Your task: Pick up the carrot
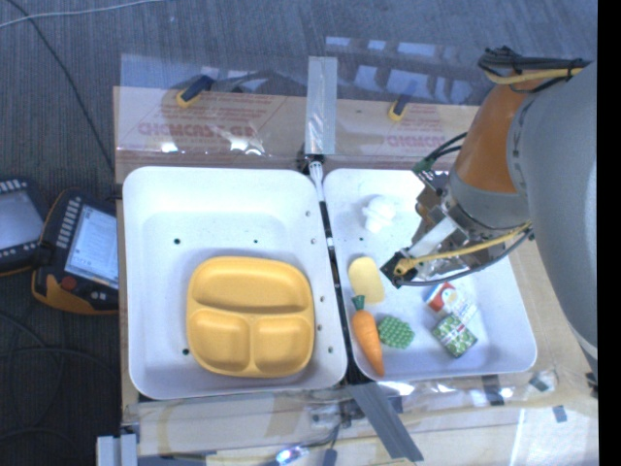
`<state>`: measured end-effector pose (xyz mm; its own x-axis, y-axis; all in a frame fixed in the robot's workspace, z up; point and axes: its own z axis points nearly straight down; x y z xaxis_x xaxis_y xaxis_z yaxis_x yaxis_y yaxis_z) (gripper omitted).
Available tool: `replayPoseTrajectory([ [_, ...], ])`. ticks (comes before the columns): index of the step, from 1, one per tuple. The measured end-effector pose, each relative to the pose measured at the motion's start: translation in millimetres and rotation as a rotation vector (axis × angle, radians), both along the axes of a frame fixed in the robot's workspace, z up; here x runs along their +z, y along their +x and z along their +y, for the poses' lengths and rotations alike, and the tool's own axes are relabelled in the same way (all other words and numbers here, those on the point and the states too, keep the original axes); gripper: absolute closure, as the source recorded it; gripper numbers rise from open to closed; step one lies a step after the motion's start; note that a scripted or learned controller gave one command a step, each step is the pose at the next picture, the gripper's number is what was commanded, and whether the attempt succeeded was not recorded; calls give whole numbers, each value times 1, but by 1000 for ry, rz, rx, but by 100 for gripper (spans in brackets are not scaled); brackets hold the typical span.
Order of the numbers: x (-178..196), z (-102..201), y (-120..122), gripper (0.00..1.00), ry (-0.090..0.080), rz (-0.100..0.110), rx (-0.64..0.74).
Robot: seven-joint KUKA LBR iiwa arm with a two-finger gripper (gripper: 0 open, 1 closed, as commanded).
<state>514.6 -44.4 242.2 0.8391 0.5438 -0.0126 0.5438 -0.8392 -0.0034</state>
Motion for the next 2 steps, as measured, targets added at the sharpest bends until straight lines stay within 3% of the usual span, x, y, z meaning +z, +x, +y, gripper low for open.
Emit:
replayPoseTrajectory([
  [1,0,0,0,0,0,0,0],
  [2,-63,3,1,0,7,3,300],
])
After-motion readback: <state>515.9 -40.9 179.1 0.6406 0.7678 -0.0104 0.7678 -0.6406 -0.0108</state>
